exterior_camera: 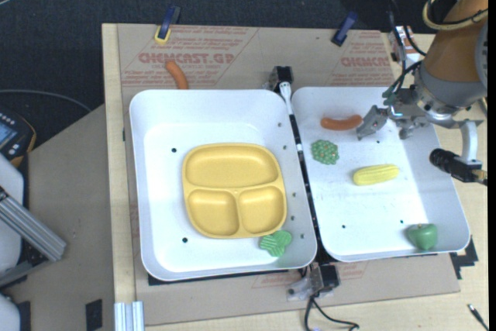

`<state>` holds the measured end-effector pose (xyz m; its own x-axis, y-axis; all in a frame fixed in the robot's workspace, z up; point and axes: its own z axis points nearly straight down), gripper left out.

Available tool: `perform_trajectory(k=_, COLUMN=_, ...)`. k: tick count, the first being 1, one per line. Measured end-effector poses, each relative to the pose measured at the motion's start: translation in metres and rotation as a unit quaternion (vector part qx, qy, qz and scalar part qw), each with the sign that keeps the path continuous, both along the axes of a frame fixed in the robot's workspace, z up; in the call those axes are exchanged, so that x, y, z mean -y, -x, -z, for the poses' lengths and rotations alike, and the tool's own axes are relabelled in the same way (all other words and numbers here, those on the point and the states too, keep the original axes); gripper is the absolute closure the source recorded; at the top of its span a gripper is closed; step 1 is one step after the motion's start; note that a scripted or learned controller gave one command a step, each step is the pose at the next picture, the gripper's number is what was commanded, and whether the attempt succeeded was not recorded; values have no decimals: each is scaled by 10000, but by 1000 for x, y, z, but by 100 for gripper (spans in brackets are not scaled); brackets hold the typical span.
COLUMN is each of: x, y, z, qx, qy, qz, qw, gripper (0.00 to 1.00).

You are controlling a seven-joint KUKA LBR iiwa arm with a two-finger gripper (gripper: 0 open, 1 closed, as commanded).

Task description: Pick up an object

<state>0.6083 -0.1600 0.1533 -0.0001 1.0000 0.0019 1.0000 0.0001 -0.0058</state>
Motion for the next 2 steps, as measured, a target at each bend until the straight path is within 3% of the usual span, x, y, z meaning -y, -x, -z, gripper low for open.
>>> perform_trajectory(k=1, x=-10, y=0, z=49, qx=0, qy=-1, qz=-5, qw=10000, gripper=0)
perform_trajectory(k=2, x=-11, y=0, z=70, qx=8, qy=3, qz=-2, qw=10000, gripper=0)
